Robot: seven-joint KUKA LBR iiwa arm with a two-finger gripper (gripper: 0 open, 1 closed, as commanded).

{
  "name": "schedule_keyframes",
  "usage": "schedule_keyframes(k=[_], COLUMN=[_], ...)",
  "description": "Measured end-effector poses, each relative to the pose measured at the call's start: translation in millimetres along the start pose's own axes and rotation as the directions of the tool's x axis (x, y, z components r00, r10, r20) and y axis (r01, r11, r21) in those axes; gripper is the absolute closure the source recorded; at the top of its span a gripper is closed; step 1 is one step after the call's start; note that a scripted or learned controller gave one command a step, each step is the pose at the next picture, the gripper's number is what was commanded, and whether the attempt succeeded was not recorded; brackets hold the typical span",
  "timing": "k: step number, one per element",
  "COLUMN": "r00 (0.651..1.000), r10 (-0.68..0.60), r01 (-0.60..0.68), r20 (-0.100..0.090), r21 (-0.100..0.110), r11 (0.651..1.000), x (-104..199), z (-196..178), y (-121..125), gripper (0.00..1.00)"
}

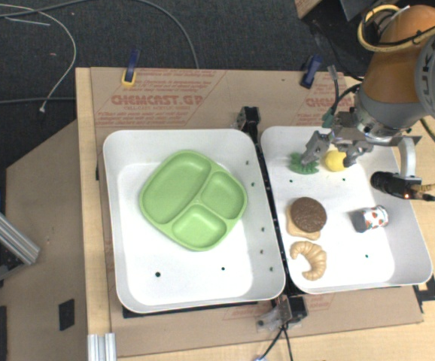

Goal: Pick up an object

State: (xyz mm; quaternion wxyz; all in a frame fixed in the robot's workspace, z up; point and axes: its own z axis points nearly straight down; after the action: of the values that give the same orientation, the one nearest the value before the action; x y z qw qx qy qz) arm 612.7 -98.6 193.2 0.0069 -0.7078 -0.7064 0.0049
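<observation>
In the right bin (398,265) lie a small green leafy piece (303,164), a yellow round object (335,161), a brown round cookie-like disc (308,214), a tan croissant (311,258) and a small white and red can (370,219). My gripper (333,148) hangs at the bin's far side, open, with one finger (315,147) by the green piece and the other (353,150) past the yellow object. The yellow object sits low between the fingers, and I cannot tell whether they touch it.
The left bin (127,262) holds a green divided plate (193,199). A black clamp (248,118) sits at the far end of the seam between the bins. The arm's orange band (398,59) looms over the far right corner. Cables trail on the dark floor behind.
</observation>
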Motion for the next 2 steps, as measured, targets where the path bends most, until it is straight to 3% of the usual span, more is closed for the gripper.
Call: schedule_keyframes(k=[1,2], r00=[1.000,1.000], r10=[-0.003,-0.003], r01=[0.003,0.003], r20=[0.001,0.001], r21=[-0.015,-0.010], r11=[1.000,1.000], x=[0.2,6.8], z=[-8.7,41.9], y=[3.0,11.4], gripper=[0.00,0.00])
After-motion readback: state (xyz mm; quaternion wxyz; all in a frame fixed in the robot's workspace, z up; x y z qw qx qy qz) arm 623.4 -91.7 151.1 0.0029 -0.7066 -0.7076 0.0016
